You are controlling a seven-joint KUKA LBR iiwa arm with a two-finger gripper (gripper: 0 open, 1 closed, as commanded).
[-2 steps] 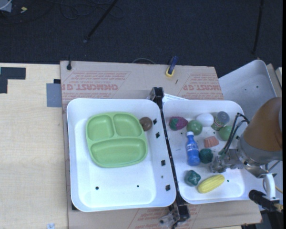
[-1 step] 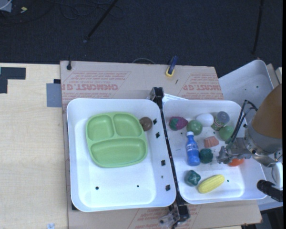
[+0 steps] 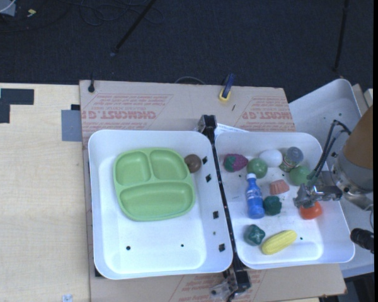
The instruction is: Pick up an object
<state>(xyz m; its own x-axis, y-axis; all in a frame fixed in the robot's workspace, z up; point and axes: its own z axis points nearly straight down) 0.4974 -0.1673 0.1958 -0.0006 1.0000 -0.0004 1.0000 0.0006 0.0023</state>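
Note:
The right bin (image 3: 331, 247) holds several small items: a blue bottle (image 3: 254, 197), a yellow corn cob (image 3: 279, 241), a purple piece (image 3: 235, 162), a green ball (image 3: 257, 167), a white egg (image 3: 271, 157), a grey can (image 3: 292, 156), a salmon block (image 3: 278, 187) and two dark green pieces (image 3: 272, 205) (image 3: 254, 234). My gripper (image 3: 307, 198) hangs low at the bin's right side, directly over an orange-red object (image 3: 311, 212) and next to a green item (image 3: 298, 175). Whether it touches the orange-red object is unclear.
The left bin (image 3: 107, 244) carries a green divided plate (image 3: 154, 184) and a brown ball (image 3: 193, 163) by its right wall. A black divider (image 3: 219, 194) runs between the bins. The arm's body (image 3: 359, 162) sits past the right bin's edge.

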